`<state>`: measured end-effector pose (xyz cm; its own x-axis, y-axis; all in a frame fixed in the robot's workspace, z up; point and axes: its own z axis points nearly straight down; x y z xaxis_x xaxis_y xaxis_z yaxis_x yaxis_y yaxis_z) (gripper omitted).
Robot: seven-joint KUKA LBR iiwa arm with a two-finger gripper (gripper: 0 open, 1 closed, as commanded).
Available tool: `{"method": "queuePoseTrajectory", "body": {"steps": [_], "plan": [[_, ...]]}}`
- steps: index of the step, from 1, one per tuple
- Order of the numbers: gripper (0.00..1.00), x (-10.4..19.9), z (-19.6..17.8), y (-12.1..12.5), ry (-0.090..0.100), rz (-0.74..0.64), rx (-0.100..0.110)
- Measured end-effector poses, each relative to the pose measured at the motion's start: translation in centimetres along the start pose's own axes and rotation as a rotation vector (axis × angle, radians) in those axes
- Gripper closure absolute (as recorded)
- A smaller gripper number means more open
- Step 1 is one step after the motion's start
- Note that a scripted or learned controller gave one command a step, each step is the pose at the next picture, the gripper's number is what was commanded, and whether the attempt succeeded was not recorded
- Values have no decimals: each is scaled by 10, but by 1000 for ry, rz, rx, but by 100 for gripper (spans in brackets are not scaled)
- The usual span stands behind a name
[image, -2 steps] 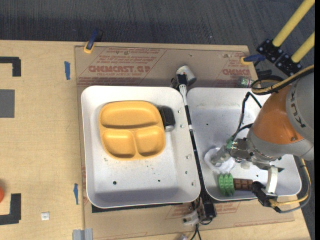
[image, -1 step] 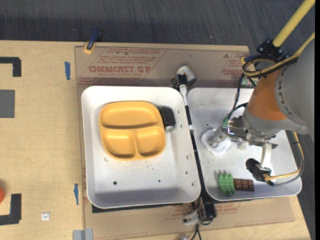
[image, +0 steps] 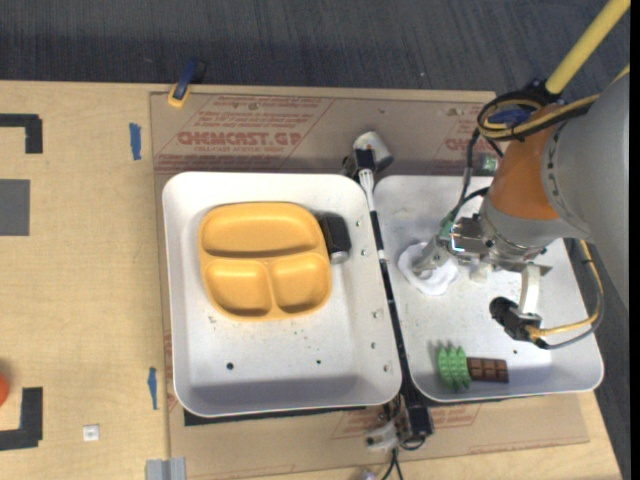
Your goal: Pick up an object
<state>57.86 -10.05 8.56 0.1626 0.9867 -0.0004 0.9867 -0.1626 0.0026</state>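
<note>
Reaching: grey arm [image: 590, 168] with orange band enters from the right, over the right bin.
End effector [image: 440, 256]: low over the right bin's left half, by a small white object; whether it is open or closed cannot be told, and nothing shows gripped.
White object [image: 425, 273]: crumpled-looking, on the bin floor just beside the end effector; contact unclear.
Right bin [image: 575, 373]: also holds a green studded block [image: 452, 365] touching a brown bar [image: 489, 371], both near the front edge.
Left bin [image: 190, 268]: holds a yellow three-compartment tray [image: 265, 258]; a dark object [image: 335, 235] lies against the tray's right edge.
Counter [image: 80, 268]: tan, with blue tape marks.
</note>
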Motion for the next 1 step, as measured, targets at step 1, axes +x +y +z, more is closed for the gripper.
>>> {"method": "queuePoseTrajectory", "body": {"steps": [1], "plan": [[0,-22,0,54,0,-78,1]]}}
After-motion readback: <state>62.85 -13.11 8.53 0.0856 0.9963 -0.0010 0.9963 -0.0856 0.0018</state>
